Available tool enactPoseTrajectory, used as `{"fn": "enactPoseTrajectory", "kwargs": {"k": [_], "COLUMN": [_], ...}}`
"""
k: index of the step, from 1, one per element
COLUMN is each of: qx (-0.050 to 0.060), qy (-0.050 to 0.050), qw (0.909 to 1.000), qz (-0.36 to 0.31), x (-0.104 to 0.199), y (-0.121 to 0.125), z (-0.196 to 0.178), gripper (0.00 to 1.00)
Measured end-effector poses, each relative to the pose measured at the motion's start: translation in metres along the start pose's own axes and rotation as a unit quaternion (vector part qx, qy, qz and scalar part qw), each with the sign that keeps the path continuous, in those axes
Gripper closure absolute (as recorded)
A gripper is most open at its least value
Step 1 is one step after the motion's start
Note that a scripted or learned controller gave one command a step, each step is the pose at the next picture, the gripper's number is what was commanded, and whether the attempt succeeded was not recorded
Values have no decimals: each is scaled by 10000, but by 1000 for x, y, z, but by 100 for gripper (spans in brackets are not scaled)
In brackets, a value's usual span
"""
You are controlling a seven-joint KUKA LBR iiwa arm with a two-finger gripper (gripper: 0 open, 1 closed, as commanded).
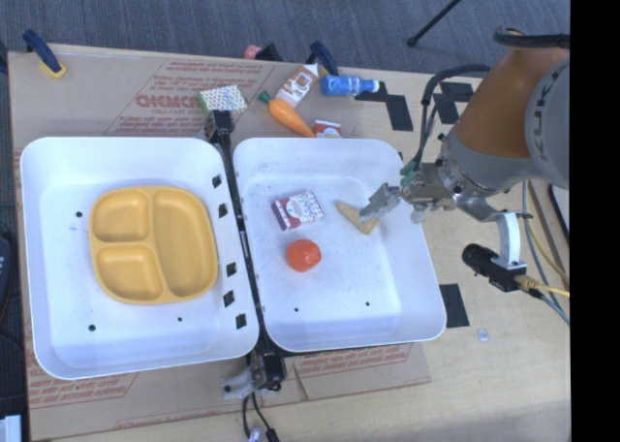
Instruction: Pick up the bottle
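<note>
A small blue bottle (347, 85) lies on its side on the bench, behind the right bin (412, 280) and outside it. Just left of it lies a white bottle with an orange label (297, 84), also outside the bins. My gripper (380, 202) hangs low over the right side of the right bin, well in front of both bottles. Its tip is right beside a tan wedge-shaped piece (356, 216) on the bin floor. Nothing shows as held in it.
The right bin also holds a small red and white carton (297, 208) and a red tomato (303, 255). A yellow divided plate (152, 241) fills the left bin (48, 333). A carrot (289, 117) and a patterned little box (223, 99) lie behind the bins.
</note>
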State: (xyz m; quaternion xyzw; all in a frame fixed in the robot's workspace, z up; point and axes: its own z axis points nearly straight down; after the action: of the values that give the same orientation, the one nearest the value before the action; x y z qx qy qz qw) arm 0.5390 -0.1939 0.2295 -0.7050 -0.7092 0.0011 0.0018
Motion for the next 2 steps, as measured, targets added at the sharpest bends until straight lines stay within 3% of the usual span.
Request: {"fn": "enactPoseTrajectory", "kwargs": {"k": [1,2], "qx": [10,10], "qy": [4,7], "qw": [10000,9961], "qz": [-24,886], "x": [0,3], "y": [0,-48], "z": [-10,99], "gripper": [100,100]}}
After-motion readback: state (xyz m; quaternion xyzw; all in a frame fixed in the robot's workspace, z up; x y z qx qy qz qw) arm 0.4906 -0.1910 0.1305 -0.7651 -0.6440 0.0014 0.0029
